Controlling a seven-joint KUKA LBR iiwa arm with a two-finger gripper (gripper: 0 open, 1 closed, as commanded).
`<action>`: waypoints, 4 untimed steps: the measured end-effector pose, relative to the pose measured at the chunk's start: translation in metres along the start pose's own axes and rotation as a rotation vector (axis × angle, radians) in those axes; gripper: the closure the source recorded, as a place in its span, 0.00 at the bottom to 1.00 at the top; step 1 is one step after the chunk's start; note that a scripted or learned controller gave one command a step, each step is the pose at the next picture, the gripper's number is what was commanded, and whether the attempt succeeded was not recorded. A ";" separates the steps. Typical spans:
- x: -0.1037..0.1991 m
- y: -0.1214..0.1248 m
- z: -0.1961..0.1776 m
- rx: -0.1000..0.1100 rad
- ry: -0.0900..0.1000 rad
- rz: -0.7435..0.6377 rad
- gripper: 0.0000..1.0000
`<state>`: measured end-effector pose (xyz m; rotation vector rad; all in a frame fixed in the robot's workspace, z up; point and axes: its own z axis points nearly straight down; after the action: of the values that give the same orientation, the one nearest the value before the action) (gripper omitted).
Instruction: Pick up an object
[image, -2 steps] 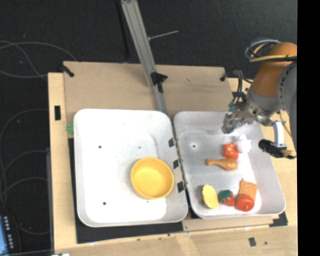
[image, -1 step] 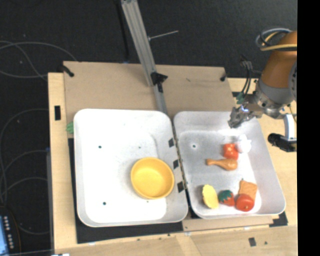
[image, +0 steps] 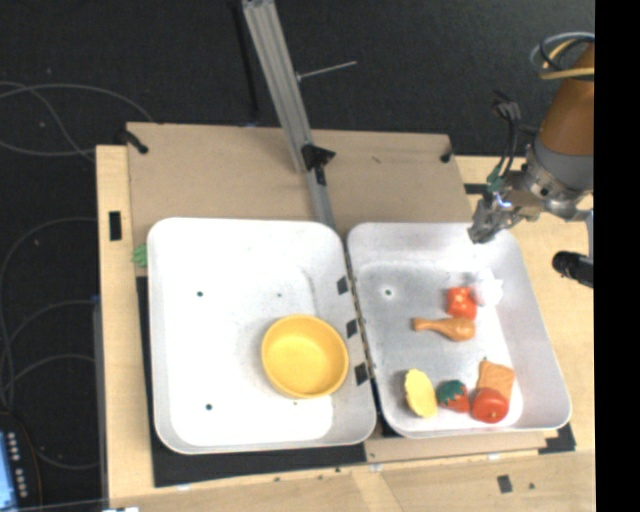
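Note:
My gripper hangs over the far right corner of the right bin, above and apart from the objects. A small red tomato lies below it, beside a small white piece. A tan drumstick-shaped toy rests just under the tomato. Near the front of the bin lie a yellow lemon-like piece, a small green-and-red item, an orange block and a red round fruit. Nothing shows between the fingers.
The left bin holds a yellow bowl near its front right. A grey metal post slants up from between the bins at the back. Tan board borders both bins.

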<state>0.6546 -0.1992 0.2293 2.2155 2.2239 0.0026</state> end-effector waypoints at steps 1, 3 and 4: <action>0.061 0.004 -0.004 0.002 0.002 -0.004 1.00; 0.156 0.002 0.000 0.003 0.001 -0.003 1.00; 0.213 -0.007 -0.013 0.003 0.004 -0.005 1.00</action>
<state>0.6466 0.0135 0.2418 2.2138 2.2324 0.0033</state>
